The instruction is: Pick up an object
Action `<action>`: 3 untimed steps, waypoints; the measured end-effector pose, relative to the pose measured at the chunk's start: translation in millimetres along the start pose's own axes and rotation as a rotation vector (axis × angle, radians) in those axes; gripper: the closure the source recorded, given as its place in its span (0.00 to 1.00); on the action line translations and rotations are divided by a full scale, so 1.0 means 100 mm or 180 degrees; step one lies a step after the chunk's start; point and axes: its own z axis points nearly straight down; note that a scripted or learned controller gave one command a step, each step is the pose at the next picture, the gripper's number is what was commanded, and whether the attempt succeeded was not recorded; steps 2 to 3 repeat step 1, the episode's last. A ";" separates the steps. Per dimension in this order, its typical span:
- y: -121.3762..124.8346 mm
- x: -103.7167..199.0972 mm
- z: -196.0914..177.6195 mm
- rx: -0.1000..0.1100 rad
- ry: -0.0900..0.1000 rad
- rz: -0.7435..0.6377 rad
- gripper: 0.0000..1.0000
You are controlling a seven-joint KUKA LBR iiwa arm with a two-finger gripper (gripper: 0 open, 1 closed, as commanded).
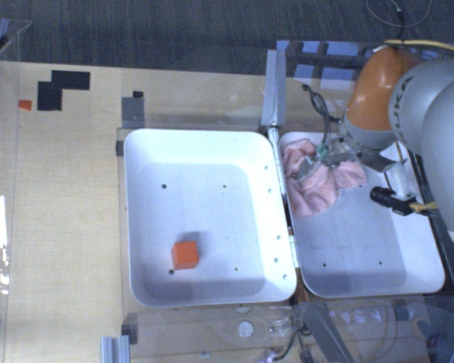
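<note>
Your gripper (315, 162) sits on the pink cloth (312, 187); I can't tell its grip, so lift slowly.

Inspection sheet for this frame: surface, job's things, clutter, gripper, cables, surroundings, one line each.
Surface: wooden bench bearing two white bins, left bin and right bin, side by side.
Job's things: orange block on the left bin's floor, toward its near left; pink cloth bunched in the right bin's far left corner.
Clutter: black markers and a small orange tag on the bench, far left.
Gripper: gripper down at the cloth; grasp not discernible.
Cables: thin wire loop on the floor beyond the bench.
Surroundings: dark carpet.
</note>
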 end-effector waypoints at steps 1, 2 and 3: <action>0.03 0.00 -0.14 -0.0026 -0.0011 -0.0011 1.00; 0.03 0.00 -0.14 -0.0026 -0.0011 -0.0011 1.00; 0.03 0.00 -0.14 -0.0026 -0.0011 -0.0011 1.00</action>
